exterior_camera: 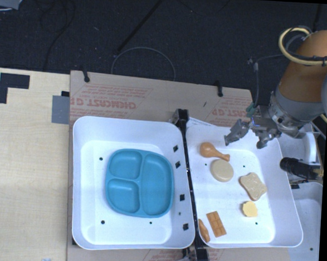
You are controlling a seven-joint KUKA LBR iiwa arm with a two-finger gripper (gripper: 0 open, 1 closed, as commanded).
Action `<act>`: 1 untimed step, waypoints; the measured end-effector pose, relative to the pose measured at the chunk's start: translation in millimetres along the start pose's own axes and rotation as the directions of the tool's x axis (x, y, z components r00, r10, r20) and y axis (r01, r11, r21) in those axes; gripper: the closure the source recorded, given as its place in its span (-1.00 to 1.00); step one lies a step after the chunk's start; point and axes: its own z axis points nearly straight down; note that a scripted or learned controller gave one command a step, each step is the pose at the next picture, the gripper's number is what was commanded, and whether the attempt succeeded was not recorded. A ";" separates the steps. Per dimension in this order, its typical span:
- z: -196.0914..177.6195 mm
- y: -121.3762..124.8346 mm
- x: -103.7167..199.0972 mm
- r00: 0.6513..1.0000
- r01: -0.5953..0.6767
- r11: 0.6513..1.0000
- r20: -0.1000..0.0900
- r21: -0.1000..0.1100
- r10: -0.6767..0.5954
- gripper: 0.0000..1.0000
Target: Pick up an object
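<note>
Hovering at two o'clock in the camera view, above the far rim of the right bin [291,220]: the hand [248,136], fingers spread apart and gripping nothing, reaching in from the right on the grey arm [304,75] with its orange band. Lying just below the hand, at about seven o'clock from it: a tan drumstick-shaped piece [213,152], apart from the fingers. Sitting just beside that, toward five o'clock: a pale round disc [222,171]. Resting at three o'clock from the disc: a beige bread-like slice [253,186], with a small yellow cube [250,209] near it at six o'clock. Lying toward the near edge of the same bin: an orange waffle-like bar [216,223] and, just beside it at nine o'clock, an orange sausage-like piece [203,231] against the bin's wall. Occupying the middle of the left bin [90,133]: a blue divided plate [138,182] with three compartments. Carrying both bins: a cardboard sheet [154,98] on the tabletop [21,167].
</note>
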 end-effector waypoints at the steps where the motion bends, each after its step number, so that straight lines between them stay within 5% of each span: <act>1: -7.3 1.9 -0.1 1.000 0.002 1.000 0.002 -0.013 -0.002 -1.00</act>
